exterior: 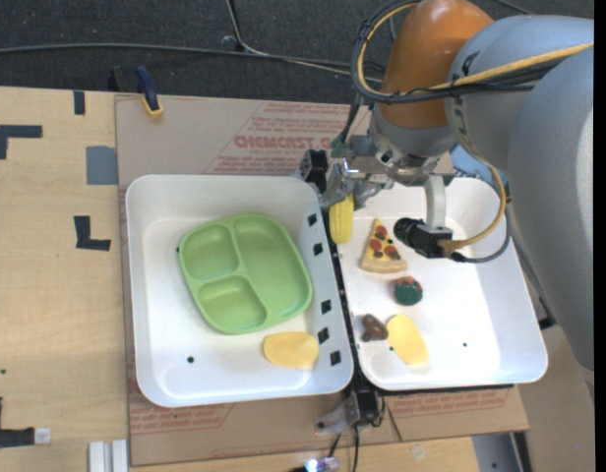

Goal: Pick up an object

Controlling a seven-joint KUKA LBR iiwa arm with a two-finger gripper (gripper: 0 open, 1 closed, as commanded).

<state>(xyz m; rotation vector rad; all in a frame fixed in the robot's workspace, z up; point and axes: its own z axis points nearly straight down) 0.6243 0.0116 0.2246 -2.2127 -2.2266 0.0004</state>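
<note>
Hanging just below the arm's wrist, a yellow corn cob (340,221) sits upright at the inner wall of the right bin (500,362), close against the divider between the two bins. Its top end disappears under the gripper (344,187), which is low over that spot, so the cob may be the object being picked; whether it is actually pinched or merely standing under the tool I cannot tell, because the wrist housing hides the gripping parts. The upright pose suggests it is being lifted or pressed from above rather than lying loose, but that is a judgement only. Just beside it to the right lies a pizza slice toy (383,248), flat on the bin floor, and below that a small red and green piece (408,289), a dark brown lump (372,328) and a pale yellow piece (407,341), all apart from the cob and free to grab. A black cable end (421,237) from the arm dangles over the same bin. Across the divider, the left bin (146,352) holds a green divided tray (246,271), laid flat, with another yellow piece (290,349) just beside its lower corner. Both bins rest on cardboard (234,131) on the wooden bench (47,293).
</note>
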